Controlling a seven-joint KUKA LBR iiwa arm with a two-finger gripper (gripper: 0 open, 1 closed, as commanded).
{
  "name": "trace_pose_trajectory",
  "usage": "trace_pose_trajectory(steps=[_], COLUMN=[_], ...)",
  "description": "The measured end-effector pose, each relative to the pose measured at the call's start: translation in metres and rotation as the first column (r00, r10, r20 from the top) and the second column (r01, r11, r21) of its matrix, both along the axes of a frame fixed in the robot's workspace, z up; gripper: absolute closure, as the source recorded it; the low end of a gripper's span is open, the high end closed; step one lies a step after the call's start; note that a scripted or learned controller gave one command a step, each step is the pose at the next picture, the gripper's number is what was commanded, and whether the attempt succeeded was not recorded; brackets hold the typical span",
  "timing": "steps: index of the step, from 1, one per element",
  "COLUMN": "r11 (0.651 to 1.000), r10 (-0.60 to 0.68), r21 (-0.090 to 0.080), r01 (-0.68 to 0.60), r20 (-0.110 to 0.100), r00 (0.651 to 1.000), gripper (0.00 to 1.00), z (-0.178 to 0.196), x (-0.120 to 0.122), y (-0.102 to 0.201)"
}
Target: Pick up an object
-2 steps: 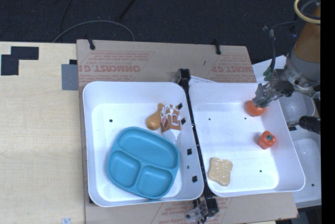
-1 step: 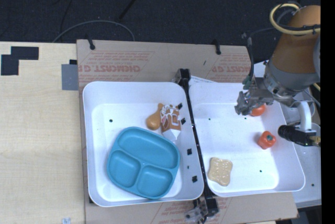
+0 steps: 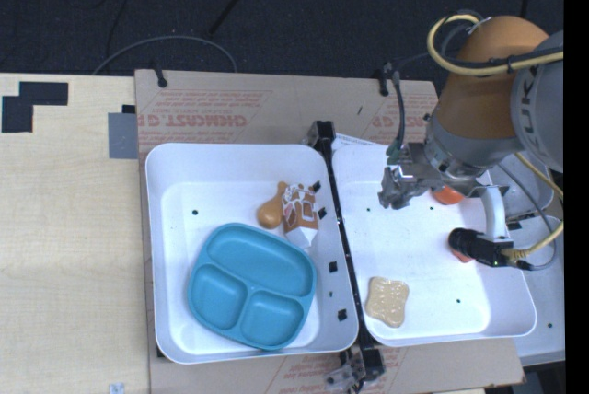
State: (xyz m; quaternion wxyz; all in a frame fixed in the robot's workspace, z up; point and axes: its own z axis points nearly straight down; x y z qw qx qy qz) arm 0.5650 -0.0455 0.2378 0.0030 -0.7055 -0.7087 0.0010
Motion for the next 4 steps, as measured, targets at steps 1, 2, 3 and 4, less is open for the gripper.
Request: trace_pose_trajectory(steps=[1,2,3,4], r11=[1.0,1.0,1.0,1.0], r10=[-0.001,0.001,0.0,-0.002], r21=[-0.001,-0.001,-0.002,-0.003], r01=[0.001,-0.001,0.0,0.002], r20=[-0.001,0.002,0.0,0.0], r00=[1.0,1.0,1.0,1.0], gripper=[1.0,1.0,1.0,0.0], z=[-0.01,-0.002,0.005,0.005], x=[-0.015,-0.023,-0.04,-0.039], y=[0.043,0.093,0.142,0.14])
